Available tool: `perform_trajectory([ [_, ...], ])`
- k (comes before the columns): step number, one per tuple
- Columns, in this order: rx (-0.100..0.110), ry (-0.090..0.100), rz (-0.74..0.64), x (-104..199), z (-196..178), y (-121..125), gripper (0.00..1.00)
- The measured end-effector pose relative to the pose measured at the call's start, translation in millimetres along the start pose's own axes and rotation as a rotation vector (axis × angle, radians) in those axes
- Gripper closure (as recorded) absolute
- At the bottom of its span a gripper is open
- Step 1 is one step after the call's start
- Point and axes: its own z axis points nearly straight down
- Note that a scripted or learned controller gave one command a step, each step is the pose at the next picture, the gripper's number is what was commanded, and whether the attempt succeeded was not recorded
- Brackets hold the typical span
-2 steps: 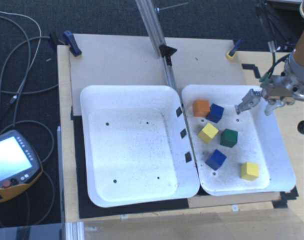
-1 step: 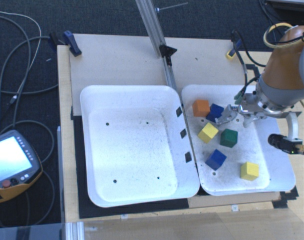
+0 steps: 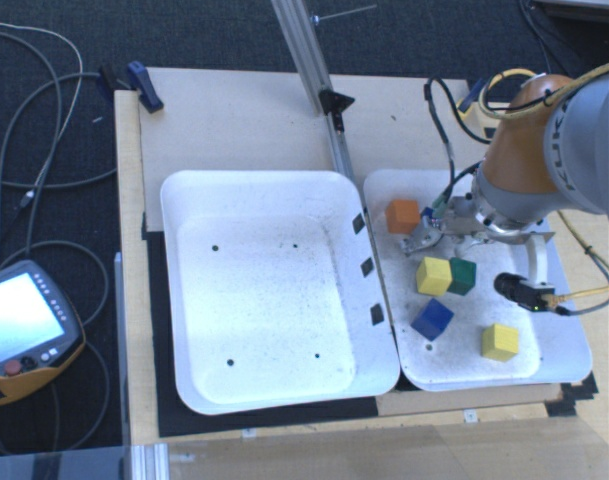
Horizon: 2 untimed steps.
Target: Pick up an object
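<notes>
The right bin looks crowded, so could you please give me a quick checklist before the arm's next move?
1. Blocks lie within the right bin: ok.
2. Pincer sits low over that bin, beside the orange block: ok.
3. A block between the pincer's fingers: cannot tell.
4. Yellow block stands free of the green block: not ok, they touch.
5. Blue block and second yellow block stand apart from the others: ok.
</notes>
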Motion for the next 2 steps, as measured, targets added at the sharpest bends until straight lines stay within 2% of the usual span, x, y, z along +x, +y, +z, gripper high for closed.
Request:
perform_trajectory([
  [1, 0.011, 0.002, 0.003, 15, 13, -54, 0.00],
  [2, 0.005, 0.001, 0.001, 15, 1, -51, 1.00],
])
